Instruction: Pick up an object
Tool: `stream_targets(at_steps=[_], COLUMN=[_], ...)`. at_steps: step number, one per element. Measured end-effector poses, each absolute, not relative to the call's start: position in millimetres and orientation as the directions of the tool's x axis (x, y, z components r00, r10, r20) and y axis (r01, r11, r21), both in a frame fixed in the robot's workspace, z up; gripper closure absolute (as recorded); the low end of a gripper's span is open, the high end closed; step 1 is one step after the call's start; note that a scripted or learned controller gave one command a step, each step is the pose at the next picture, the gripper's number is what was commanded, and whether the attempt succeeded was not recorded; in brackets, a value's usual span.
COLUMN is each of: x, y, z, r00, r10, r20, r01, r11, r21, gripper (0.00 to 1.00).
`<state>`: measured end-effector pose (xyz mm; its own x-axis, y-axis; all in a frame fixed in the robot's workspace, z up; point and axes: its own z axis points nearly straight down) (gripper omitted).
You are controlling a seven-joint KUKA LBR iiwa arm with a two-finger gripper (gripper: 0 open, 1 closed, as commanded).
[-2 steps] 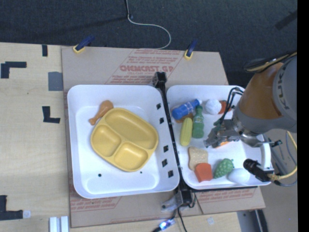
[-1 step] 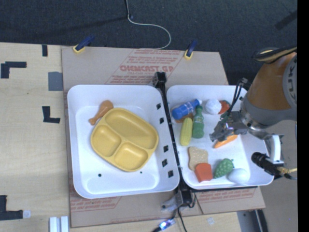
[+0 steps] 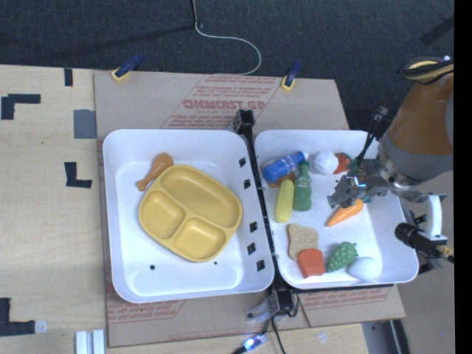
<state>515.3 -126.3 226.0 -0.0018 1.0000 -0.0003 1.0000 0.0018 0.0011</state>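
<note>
Toys fill the right shallow white bin (image 3: pixel 383 271), eight in all, including one orange plastic carrot (image 3: pixel 345 212) just beneath the dark gripper (image 3: pixel 352 189). One yellow divided tray (image 3: pixel 190 211) and one drumstick (image 3: pixel 153 171) occupy the left bin (image 3: pixel 122 220).

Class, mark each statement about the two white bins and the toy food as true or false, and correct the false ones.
1. The yellow divided plastic plate lies in the left white bin. True.
2. The blue plastic bottle lies in the left bin. False: it lies in the right white bin.
3. The gripper is just above the orange toy carrot. True.
4. The tan toy drumstick lies in the plate's middle compartment. False: it sits by the plate's upper left rim.
</note>
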Motion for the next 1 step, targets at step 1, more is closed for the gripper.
stream_targets(at_steps=[1], x=[569.7], y=[-112.8], z=[229.3], r00=[-0.005], r10=[1.0], r20=[0.0], r01=[1.0], r11=[0.005], r21=[0.002], gripper=[1.0])
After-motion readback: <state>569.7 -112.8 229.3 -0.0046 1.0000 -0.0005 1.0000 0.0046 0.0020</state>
